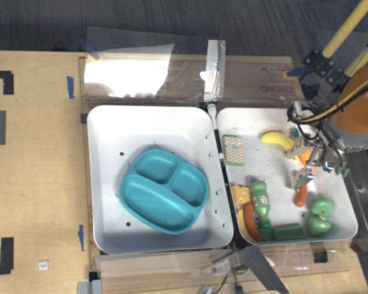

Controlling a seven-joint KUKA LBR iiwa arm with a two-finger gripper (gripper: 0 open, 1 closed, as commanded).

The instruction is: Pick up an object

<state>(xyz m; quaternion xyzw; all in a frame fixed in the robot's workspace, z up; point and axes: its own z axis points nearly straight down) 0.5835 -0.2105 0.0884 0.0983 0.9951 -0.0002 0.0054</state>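
Small carrot [301,195] in the right bin [349,225], just below the hand [310,167].

The hand hangs over the bin's right half; I cannot tell how it is set. A banana [277,139] lies farther off, two green apples [320,216] nearer. A teal tray [164,190] sits in the left bin [104,127].

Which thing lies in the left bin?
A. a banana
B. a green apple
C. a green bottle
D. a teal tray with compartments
D: the teal tray lies alone in the left bin, while the banana, the apple and the bottle all lie in the right bin.
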